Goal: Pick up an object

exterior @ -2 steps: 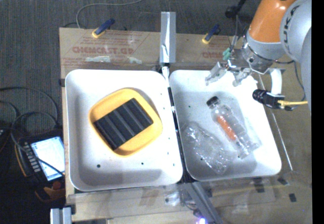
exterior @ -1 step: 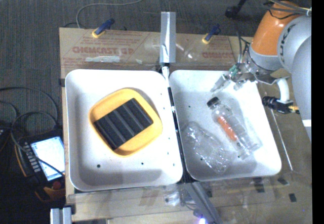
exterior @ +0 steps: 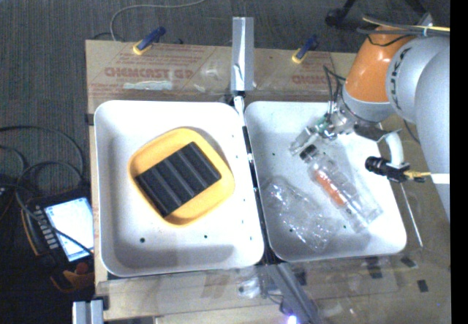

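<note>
Reaches in from the right: grey arm, orange band above the wrist. Ends in the jaws, low over the far part of the right bin, close to that bin's back wall. Spread or pressed together: cannot tell, too small and too cluttered with glints of clear plastic. Nothing plainly seen between them.

Just below the jaws, in the same bin: a clear bottle, lying on its side, slanting from upper left to lower right, with something orange-red inside. Upper end near or under the jaws; touching or not, cannot tell. Beside the bottle, toward the bin's middle and near edge: crumpled clear wrap, flat on the bin floor, close to the bottle's side.

In the left bin, well apart from the arm: a yellow block with rounded corners, turned at an angle, carrying a black ribbed panel on top. Sits about mid-bin, clear of the walls.

Under both bins: a cardboard sheet on the surface, pinned at the far edge by two blue-and-yellow clamps. Between the bins at the back: an upright grey metal strip. On the floor at left: cables and a small lit screen.
</note>
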Controlling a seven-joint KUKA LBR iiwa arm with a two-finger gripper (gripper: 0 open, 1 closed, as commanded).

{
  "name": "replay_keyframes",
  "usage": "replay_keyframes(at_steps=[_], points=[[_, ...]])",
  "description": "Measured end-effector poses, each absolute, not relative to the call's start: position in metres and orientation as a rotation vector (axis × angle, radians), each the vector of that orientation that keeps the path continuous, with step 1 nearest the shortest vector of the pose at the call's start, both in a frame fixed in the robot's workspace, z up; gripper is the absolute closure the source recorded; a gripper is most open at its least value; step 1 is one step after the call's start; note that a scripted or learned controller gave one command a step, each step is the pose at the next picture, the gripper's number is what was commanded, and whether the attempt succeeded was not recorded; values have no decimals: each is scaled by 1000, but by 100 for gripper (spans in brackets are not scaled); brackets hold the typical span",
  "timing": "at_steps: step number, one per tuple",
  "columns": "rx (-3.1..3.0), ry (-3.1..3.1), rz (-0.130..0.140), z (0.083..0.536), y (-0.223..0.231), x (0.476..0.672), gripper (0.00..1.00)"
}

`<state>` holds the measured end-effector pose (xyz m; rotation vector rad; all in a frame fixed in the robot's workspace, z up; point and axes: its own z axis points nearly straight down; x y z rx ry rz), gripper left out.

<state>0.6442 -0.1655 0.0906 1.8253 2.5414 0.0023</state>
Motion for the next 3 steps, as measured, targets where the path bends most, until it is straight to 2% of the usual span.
replay_keyframes(at_steps=[1, 2, 3], points=[[1825, 2540, 12, 102, -164, 646, 100], [1808, 2569, -2, 95, -156, 630, 100], [1551, 2730, 2, 185, -72, 646, 100]])
